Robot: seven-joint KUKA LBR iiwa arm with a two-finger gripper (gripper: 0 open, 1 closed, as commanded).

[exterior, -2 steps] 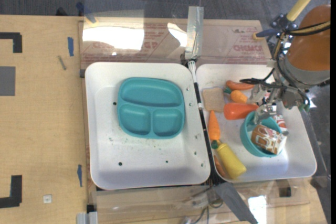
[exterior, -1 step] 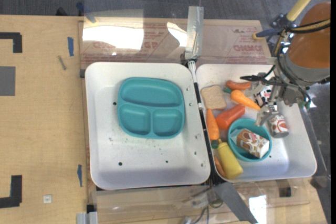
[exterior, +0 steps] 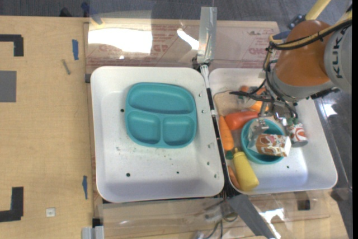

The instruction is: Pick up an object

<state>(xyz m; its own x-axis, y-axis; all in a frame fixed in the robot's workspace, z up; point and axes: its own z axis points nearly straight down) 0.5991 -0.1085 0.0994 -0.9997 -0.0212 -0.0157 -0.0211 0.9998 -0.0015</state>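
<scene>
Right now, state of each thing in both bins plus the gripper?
teal divided plate: flat, upright, in left bin
teal bowl: upright in right bin, holds a printed packet
yellow bottle: lying on its side
orange carrot: lying flat
gripper: low over the bowl, grip unclear

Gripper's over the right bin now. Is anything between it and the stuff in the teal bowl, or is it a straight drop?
Nothing visible blocks it. The gripper hangs right above the teal bowl in the right bin, with the printed packet directly beneath. The orange carrot and yellow bottle crowd the bowl's left side, off the path.
</scene>
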